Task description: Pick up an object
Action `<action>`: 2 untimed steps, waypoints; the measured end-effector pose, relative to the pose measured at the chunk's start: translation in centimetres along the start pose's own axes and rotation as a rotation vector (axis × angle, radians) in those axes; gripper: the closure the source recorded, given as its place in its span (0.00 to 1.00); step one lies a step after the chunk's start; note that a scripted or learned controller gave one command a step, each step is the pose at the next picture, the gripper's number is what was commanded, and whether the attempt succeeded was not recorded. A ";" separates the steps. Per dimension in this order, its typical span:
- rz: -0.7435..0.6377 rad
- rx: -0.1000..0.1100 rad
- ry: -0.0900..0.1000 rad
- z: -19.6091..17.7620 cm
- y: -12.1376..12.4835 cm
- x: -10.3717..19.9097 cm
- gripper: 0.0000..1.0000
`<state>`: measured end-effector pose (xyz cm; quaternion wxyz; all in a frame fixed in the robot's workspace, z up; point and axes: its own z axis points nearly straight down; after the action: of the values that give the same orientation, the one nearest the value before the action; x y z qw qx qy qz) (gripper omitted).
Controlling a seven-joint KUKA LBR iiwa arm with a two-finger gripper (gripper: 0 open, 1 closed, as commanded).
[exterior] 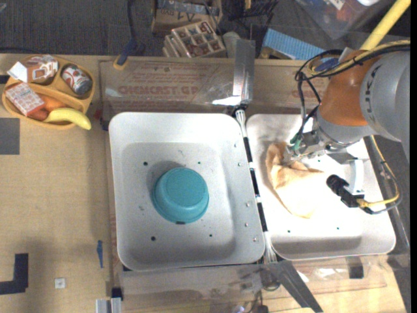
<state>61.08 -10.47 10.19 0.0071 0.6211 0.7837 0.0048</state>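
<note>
Teal bowl (181,194) sits upside down in left bin (124,175), untouched. Beige cloth (290,178) lies crumpled in right bin (378,240). Gripper (301,150) low at cloth's upper edge; finger state unclear, cannot tell. Advice: pinch a raised fold, lift straight up.

Two bins side by side, mid-frame: left bin (124,175) centre, right bin (378,240) at right, walls touching. Bowl (181,194) upside down in left bin, approx. middle. Cloth (293,184) lies in right bin, left half. Arm (365,96) enters from upper right, over right bin's upper part; gripper (301,147) at cloth's upper edge. Tray (13,103) w/ banana (70,117) etc. at upper left of frame, on bench left of bins. Cardboard box (169,87) behind left bin, above it in frame.
</note>
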 end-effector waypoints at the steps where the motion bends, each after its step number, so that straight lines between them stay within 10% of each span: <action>1: 0.000 0.000 0.000 0.0 0.0 0.0 0.00; 2: 0.001 -0.004 -0.003 -1.1 0.1 -0.2 1.00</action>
<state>61.16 -10.62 11.26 0.0093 0.6217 0.7832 0.0054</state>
